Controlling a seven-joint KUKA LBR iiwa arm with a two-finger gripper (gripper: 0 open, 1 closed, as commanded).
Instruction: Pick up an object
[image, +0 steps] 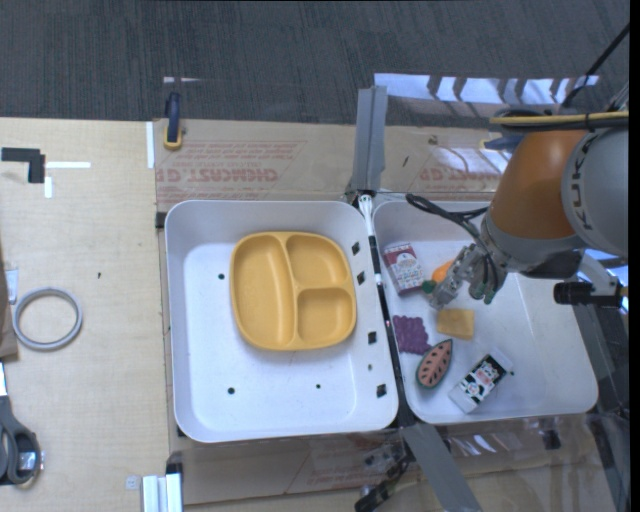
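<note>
Gripper (447, 287) reaches low into the right bin (560, 400), tip just beside an orange toy (441, 271), likely its target; whether it is open or closed I cannot tell. Nearby lie a box (403, 266), cheese (456, 321), grapes (409, 332). A yellow plate (293, 290) sits in the left bin (200, 400).

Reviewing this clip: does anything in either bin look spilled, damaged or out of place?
Nothing stands out. The yellow divided plate lies flat in the left bin. In the right bin, the small red carton, purple grapes, watermelon slice, yellow block and black-and-white packet lie loosely scattered, with the gripper among them.
</note>
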